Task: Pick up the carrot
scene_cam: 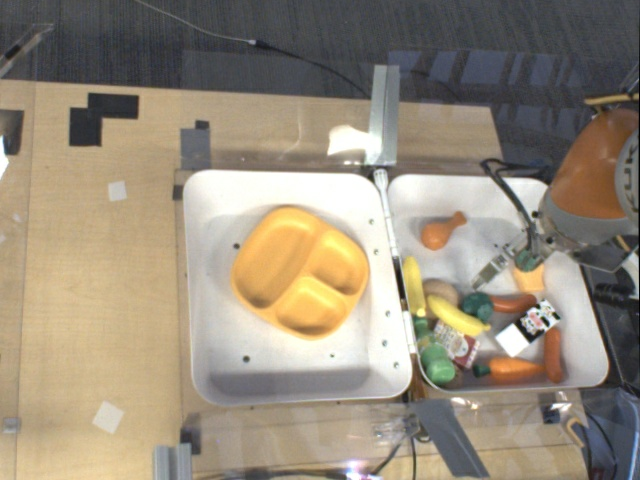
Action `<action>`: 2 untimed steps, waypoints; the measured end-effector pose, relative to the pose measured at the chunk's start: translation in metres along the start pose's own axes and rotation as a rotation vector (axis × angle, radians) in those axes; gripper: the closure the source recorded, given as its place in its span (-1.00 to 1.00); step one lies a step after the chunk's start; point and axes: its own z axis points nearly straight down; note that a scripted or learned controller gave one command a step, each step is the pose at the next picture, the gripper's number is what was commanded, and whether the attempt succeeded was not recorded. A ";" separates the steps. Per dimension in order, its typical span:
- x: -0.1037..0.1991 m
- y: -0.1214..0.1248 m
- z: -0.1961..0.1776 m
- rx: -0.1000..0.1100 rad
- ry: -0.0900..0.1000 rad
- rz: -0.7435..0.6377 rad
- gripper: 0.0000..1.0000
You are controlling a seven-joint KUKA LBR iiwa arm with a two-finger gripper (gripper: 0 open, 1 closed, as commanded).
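Your left bin (215, 368) holds a yellow divided plate (300, 270) at its centre. Your right bin (590, 358) carries the clutter. The arm (597, 183) enters from the right, with the gripper (497, 268) low over the right bin's middle; its grip state cannot be read. The carrot (515, 370) lies at the near edge, right of a green vegetable (437, 363), well apart from the gripper. A banana (458, 316) lies between.

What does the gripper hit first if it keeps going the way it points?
Likely the banana: the gripper points down-left toward it over bare bin floor. Depth is unclear from this one view.
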 end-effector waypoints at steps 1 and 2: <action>-0.001 0.004 -0.011 -0.004 -0.005 -0.010 1.00; 0.038 -0.063 0.004 -0.011 -0.015 -0.138 1.00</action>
